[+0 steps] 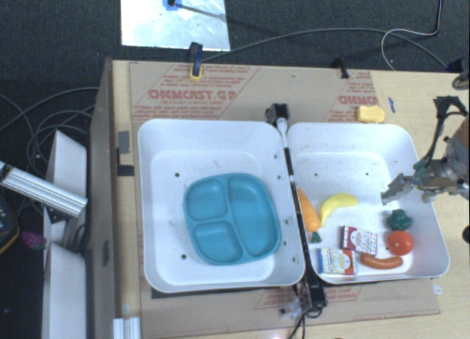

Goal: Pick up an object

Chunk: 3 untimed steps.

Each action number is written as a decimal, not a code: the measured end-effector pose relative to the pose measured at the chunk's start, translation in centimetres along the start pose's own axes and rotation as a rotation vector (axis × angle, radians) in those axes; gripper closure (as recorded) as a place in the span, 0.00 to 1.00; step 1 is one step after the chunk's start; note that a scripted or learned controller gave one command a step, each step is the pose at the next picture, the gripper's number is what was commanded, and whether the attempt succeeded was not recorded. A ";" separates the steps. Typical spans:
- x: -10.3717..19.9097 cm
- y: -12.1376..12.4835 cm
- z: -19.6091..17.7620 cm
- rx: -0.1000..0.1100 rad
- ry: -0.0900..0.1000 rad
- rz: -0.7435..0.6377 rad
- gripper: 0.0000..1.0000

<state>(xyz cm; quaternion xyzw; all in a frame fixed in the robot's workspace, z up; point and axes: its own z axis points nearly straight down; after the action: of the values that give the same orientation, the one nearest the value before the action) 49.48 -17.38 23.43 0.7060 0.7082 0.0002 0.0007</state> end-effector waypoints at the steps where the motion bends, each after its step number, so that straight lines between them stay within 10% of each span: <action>1: 3.4 1.3 8.0 0.003 0.002 -0.001 0.00; 2: 7.5 -0.7 15.0 -0.001 0.000 0.001 0.00; 3: 7.6 -0.5 13.9 -0.003 0.001 0.000 1.00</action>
<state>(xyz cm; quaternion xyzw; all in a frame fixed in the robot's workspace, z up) 48.93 -9.83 9.51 0.7061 0.7082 0.0019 0.0014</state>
